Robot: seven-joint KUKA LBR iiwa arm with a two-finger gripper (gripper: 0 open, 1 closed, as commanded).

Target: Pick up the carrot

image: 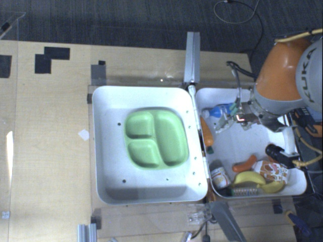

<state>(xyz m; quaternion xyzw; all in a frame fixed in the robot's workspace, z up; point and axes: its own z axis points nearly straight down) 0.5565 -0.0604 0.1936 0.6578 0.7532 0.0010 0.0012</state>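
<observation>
Orange carrot (206, 133) lies against the right bin's (298, 188) left wall. Gripper (237, 116) hovers right of it; its state I cannot tell. Best approach from above, clearing the wall.

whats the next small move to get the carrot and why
Probably slide the gripper toward the left wall of the right bin and lower it over the carrot. The carrot lies along that wall, apart from the gripper, which hovers beside a blue-capped bottle.

Orange carrot (207, 131), green divided plate (155, 137) in white bin (108, 135), yellow banana (255, 179).
</observation>
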